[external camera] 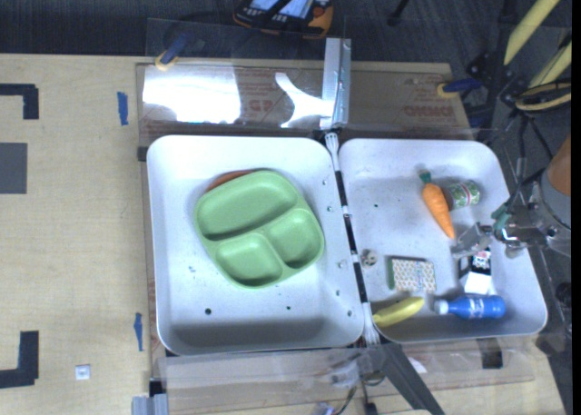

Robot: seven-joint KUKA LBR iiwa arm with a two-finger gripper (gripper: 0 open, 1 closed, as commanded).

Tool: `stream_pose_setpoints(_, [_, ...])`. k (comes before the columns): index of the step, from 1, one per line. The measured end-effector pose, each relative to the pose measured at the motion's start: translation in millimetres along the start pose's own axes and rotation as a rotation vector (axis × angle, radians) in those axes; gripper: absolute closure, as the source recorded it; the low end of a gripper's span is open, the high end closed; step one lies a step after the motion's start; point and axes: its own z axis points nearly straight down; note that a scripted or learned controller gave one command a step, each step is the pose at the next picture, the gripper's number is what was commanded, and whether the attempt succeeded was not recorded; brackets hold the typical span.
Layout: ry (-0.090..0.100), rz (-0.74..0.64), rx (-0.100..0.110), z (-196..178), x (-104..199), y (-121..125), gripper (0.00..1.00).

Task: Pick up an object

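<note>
Wooden table [73, 250] carries two white bins. At the right bin's [381, 168] far-right edge the pincer [502, 232] hangs; whether it is wide or narrow cannot be told. Below it lie a small toy [478, 263] and bottle [474, 307], the carrot [438, 207] nearby. Nothing looks lifted yet; the pick remains.

Wooden bench [73, 222] bearing two white bins [172, 313] side by side

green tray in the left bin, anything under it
An orange-red edge peeks out past the green divided tray's upper-left rim in the left bin. The tray covers the rest, so what it is stays unclear.
</note>
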Motion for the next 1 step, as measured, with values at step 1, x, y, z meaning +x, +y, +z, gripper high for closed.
stream_pose_setpoints(1, [-0.001,0.007,-0.003,31.3,10.8,47.4,0.00])
